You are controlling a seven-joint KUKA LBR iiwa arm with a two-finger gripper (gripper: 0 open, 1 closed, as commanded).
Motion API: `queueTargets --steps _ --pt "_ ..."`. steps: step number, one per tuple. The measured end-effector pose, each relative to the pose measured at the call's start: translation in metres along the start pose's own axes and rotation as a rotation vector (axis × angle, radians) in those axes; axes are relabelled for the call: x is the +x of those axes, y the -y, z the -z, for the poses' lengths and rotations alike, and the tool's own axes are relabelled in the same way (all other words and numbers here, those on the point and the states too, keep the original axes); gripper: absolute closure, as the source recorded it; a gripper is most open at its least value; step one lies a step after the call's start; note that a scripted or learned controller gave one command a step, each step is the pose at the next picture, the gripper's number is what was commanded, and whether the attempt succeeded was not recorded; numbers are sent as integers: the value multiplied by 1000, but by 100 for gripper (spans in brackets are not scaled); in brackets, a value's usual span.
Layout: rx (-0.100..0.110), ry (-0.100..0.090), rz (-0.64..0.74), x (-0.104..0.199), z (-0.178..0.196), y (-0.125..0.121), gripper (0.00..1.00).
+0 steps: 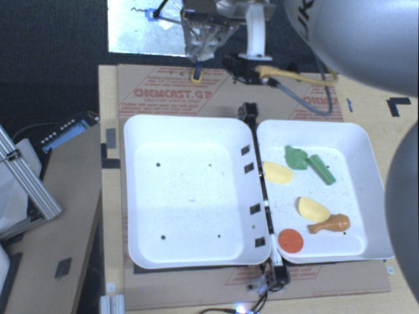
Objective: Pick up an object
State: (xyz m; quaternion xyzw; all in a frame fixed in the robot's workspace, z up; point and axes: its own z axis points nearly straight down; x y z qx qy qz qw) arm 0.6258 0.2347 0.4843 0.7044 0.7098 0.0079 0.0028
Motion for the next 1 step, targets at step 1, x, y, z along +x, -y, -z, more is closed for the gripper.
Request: queueTargets --steps 1 --pt "12 3 2 1 34 78 100"
